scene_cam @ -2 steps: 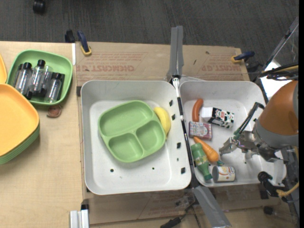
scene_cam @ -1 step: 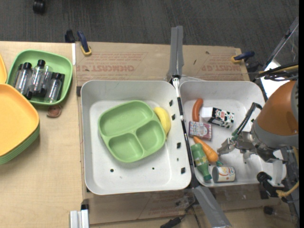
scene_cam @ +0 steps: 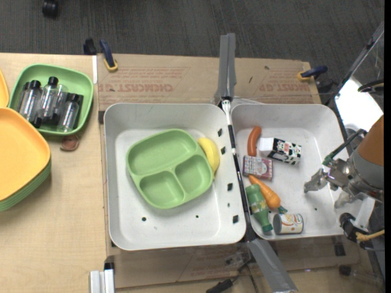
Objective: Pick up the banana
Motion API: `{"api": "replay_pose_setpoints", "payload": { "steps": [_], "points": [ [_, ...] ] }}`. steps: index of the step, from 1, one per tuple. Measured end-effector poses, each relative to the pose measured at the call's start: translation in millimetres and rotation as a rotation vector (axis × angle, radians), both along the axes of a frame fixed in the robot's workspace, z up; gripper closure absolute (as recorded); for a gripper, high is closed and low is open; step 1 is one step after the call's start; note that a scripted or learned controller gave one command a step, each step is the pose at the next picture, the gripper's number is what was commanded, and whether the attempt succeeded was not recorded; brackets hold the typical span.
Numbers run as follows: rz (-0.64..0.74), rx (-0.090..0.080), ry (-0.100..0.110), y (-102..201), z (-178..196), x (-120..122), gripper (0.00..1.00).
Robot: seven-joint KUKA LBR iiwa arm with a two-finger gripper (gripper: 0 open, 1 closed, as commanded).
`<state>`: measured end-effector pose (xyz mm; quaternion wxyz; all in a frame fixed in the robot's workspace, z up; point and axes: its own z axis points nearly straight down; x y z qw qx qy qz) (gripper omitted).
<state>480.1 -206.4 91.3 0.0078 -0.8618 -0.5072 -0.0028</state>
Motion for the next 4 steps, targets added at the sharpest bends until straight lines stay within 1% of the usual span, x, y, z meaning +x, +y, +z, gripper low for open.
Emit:
{"api": "replay_pose_setpoints", "payload": {
  "steps": [1,2,3,4],
  "points": [
    [-0.122,-0.015,0.004,48,-1,-4,0.0],
    [-0.189,-0.008,0.005,5,-1,-3,0.0],
    [-0.296,-0.015,0.006,39,-1,-4,0.0],
    [-0.35,-0.005,0.008,2,0,-2,0.0]
  ]
}}
